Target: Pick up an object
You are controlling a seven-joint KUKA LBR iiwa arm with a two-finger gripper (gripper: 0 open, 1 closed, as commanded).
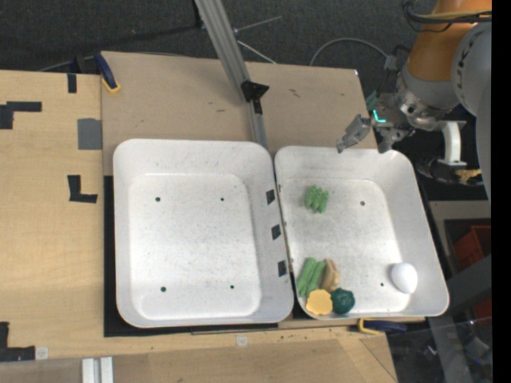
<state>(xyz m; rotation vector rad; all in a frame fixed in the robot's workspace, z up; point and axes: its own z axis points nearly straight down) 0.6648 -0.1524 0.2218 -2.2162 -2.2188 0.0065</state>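
Observation:
My gripper (366, 137) hangs over the back rim of the right bin (415, 206), its fingers spread open with nothing between them. Inside that bin a small green toy (316, 199) lies near the back left. Along the front edge sit a green pod-shaped piece (309, 274), a tan piece (330, 274), a yellow piece (318, 302) and a dark teal piece (342, 300), all bunched together. A white egg-shaped object (403, 278) rests at the front right corner.
The left bin (192, 230) stands beside the right one. A slanted metal pole (227, 46) rises from the bench behind the bins. Cables lie on the dark floor at the back right.

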